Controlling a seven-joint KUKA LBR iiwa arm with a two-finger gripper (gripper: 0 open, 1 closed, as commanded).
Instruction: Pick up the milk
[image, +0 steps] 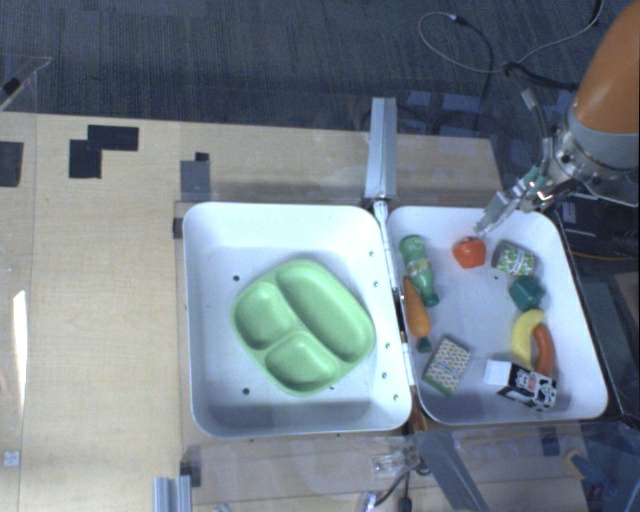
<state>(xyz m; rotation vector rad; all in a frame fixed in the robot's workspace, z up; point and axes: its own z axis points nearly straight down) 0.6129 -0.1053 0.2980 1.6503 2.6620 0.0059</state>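
- We see the arm (610, 90) slant down from the upper right, its gripper (492, 222) above the right bin's (590, 400) far edge.
- We cannot tell the fingers' state.
- The milk carton (528, 386) lies well apart, near the front.

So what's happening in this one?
The arm reaches in from the right, its pincer hovering over the far edge of the right bin, near the tomato. It holds nothing. The milk, a cow-patterned carton, lies untouched at the near end of that bin, beside the banana. The left bin holds a green tray.
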